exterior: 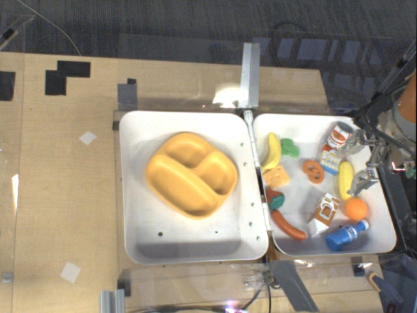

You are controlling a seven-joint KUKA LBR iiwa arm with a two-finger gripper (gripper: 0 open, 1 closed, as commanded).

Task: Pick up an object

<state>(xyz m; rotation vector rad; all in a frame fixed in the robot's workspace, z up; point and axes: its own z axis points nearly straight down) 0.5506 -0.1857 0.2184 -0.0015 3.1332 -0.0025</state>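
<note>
The gripper point(366, 167) was seen at the right edge of the frame, over the right bin point(389, 240). Whether it was open, or had hold of anything, could not be told. 1 banana point(345, 178) lay just beside it, with an orange point(356, 208) below and a small carton point(335, 145) above, all near together. A bad pick was judged likely here: neighbours could be nudged or 2 items caught at once. A yellow tray point(190, 173) was noted in the left bin point(140, 240).
</note>
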